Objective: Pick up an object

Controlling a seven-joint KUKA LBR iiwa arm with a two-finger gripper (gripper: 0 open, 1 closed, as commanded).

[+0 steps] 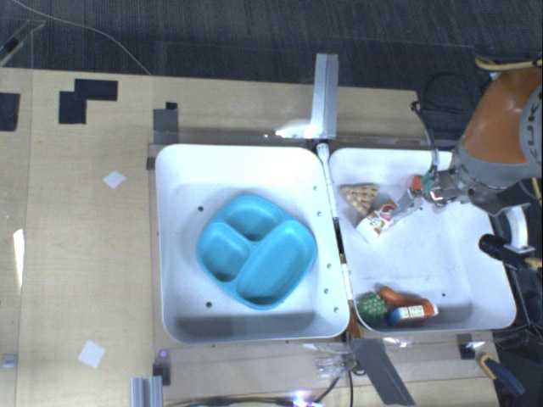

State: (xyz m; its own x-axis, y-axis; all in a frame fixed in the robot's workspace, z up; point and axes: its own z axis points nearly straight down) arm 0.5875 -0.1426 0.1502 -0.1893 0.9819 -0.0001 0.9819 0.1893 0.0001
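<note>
While the arm (501, 134) reaches in from the right, its claw (422, 190) sits over the right bin (475, 253), just beside a small white bottle (377, 221). I cannot tell how wide it is. The left bin (182, 227) holds a blue tray (256, 250).

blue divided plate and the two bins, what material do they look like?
Blue divided plate: looks like moulded plastic, smooth with a soft sheen; uniform colour and rounded compartment edges suggest it. Left bin and right bin: likely thin white plastic or coated sheet, matte; rounded corners, small dark holes or fasteners in the floor. Can't tell which for certain.
</note>
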